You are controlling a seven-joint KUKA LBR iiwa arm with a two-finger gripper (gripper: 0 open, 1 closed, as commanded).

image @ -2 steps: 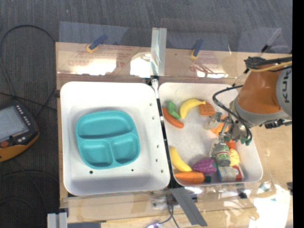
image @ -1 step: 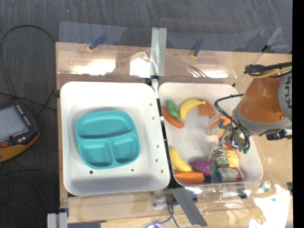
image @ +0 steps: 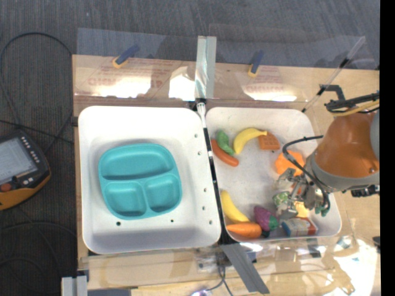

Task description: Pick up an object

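Pincer (image: pixel 295 197) sits low in the right bin (image: pixel 247 117), toward that bin's 4 o'clock corner, below the orange wrist band (image: pixel 347 145). Its metal parts blend into the clutter beneath, so how far it is open, and whether it grips anything, cannot be told from here.

Directly around it lies a knot of small toys, hard to separate: something green and pale under the pincer, a purple piece (image: pixel 263 216) at its 8 o'clock, a boxy item (image: pixel 297 227) at 6 o'clock, and an orange object (image: pixel 287 162) at 12 o'clock, partly covered by the arm.

Farther out:
- carrot (image: pixel 244 230) and lower banana (image: pixel 232 208) at 8 to 9 o'clock;
- upper banana (image: pixel 247 137), waffle piece (image: pixel 268 143), green piece (image: pixel 223 141) and red sausage (image: pixel 224 155) at 10 to 11 o'clock.

Left bin (image: pixel 92 177) holds a teal divided tray (image: pixel 139 179).
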